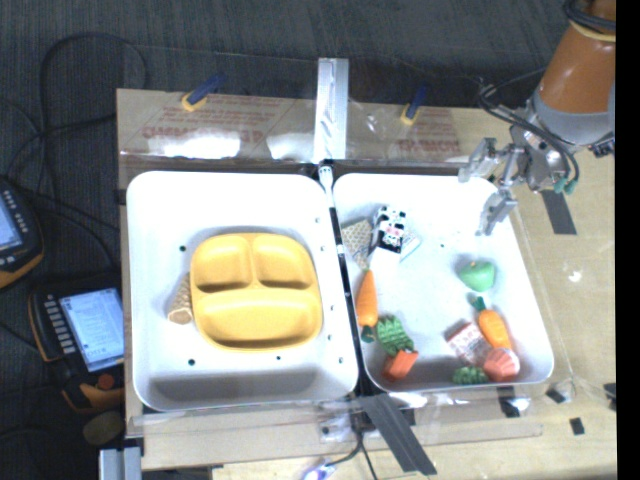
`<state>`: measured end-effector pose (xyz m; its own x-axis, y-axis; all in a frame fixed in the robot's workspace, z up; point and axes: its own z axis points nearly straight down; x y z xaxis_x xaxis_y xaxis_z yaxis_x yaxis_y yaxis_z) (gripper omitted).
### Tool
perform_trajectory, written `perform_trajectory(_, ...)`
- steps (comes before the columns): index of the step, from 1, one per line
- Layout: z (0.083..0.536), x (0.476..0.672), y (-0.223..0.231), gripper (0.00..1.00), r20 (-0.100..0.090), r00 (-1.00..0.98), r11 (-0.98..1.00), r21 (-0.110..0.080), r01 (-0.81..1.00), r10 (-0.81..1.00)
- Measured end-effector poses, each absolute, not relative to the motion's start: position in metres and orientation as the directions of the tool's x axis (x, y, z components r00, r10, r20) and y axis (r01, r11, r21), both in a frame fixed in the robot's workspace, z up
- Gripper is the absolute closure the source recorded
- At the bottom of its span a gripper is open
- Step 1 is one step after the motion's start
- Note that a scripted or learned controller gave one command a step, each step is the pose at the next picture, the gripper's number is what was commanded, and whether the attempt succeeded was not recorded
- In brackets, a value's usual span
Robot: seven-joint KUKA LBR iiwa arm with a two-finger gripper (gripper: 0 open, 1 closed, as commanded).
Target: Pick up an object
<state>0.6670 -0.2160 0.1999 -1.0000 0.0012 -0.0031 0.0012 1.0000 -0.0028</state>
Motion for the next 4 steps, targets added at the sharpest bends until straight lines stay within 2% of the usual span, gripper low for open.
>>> perform_trajectory(1,0.09,0.597,-0.19,0.0,-0.01,-0.998,0.998,-0.006,-0.065,-0.065)
perform_trajectory(2,0.09,0.543,-0.181,0.0,-0.012,-0.999,0.999,-0.006,-0.043,-0.043)
perform_trajectory(3,0.091,0.511,-0.18,0.0,-0.018,-0.994,0.994,-0.008,-0.108,-0.108)
perform_trajectory(4,0.09,0.55,-0.179,0.0,-0.008,-0.986,0.986,-0.006,-0.167,-0.167)
